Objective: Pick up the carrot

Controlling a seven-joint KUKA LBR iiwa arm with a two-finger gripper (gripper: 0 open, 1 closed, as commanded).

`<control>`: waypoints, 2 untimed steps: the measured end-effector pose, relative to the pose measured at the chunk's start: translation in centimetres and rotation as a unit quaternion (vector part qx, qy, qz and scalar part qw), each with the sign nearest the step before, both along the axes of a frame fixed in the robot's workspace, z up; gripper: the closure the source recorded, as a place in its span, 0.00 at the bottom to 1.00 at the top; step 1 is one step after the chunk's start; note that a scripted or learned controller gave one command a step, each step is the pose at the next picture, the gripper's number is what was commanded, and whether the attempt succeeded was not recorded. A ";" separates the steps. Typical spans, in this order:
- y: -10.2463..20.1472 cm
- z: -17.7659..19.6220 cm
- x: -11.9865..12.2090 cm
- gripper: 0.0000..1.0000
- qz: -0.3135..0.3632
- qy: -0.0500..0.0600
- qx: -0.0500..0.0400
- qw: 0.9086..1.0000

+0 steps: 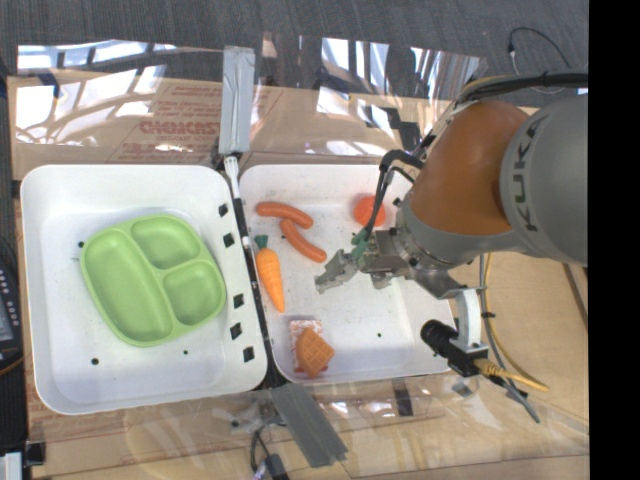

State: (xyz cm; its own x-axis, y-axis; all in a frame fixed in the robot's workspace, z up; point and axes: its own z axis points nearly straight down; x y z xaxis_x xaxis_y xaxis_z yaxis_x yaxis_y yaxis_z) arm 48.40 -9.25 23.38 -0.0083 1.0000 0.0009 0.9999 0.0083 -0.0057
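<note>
Tabletop (120, 128) carries two white bins. Left bin (60, 368) holds green divided plate (152, 278). Carrot (270, 278) lies in right bin (385, 353), against its 9 o'clock wall, green top toward 12. Jaws (335, 273) hover at carrot's 3 o'clock, apart from it, nothing gripped; opening width: cannot tell. Two sausages (293, 230) at carrot's 1 o'clock.

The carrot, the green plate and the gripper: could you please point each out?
carrot (270, 278), camera view, middle of its orange body.
green plate (120, 293), camera view, large compartment.
gripper (335, 276), camera view, its tip.
</note>
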 end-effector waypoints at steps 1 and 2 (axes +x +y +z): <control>0.2 -12.7 3.5 0.00 0.056 0.002 0.001 0.998; -0.6 -14.1 11.5 0.00 0.111 -0.004 -0.002 0.994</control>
